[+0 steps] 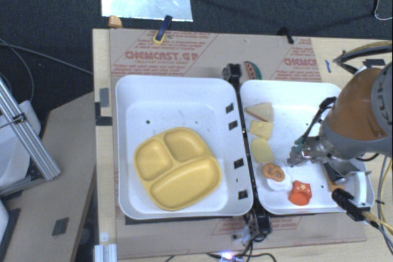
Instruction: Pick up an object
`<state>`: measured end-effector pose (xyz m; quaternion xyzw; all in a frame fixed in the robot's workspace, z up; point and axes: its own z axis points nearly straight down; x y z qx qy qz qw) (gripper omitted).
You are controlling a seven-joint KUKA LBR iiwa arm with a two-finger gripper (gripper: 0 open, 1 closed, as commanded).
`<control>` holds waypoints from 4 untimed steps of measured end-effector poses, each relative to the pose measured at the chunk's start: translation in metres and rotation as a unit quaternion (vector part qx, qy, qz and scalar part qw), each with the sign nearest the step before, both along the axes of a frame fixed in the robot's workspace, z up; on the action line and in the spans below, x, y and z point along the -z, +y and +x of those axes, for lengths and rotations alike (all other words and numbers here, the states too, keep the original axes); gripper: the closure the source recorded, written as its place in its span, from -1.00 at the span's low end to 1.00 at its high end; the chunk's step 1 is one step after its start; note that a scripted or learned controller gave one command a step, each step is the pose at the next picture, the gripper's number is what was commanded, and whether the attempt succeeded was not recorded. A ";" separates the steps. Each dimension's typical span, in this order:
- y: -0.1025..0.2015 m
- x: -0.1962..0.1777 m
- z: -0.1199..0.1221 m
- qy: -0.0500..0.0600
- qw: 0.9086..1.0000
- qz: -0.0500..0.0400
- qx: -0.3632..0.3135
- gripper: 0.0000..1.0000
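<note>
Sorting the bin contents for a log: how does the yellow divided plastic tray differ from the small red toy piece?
The yellow divided plastic tray lies in the left white bin; the small red toy piece lies in the right white bin. The tray is far larger and has three compartments; the red piece is compact. The tray lies far from the gripper, the red piece close beneath it.

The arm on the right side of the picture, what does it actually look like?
The arm is a thick, rounded tube: a broad orange band on top, smooth grey casing beneath it. Dark cables loop along its left side, down towards the gripper, a small cluster of dark metal parts with a touch of green. It is too small and blurred to make out finer detail or any markings.
</note>
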<state>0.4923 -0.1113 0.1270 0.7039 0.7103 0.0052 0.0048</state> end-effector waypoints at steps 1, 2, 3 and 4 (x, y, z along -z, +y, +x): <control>0.025 0.036 0.007 -0.006 1.000 -0.005 0.004 1.00; 0.098 -0.064 0.077 -0.002 1.000 0.001 -0.003 1.00; 0.107 -0.057 0.007 0.009 1.000 0.001 0.004 1.00; 0.107 -0.068 0.011 0.005 1.000 0.000 0.001 1.00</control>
